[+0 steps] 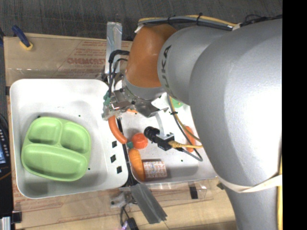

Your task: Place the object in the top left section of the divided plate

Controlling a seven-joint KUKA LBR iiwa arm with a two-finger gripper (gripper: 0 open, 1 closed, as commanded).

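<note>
The green divided plate (56, 148) lies in the left bin (29, 92), with two small sections at its top and one long section below. My gripper (115, 110) hangs over the wall between the two bins, to the right of the plate. An orange carrot-like piece (116, 130) reaches down from just under the gripper, across that wall. Its upper end meets the gripper body, and the grey arm hides whether it is held.
In the right bin (168, 174) a round red-orange fruit (139, 140) sits beside the carrot, and an orange labelled container (145, 169) lies near the front wall. The big grey arm (225, 90) covers most of that bin. A brown cardboard sheet (62, 51) lies behind the bins.
</note>
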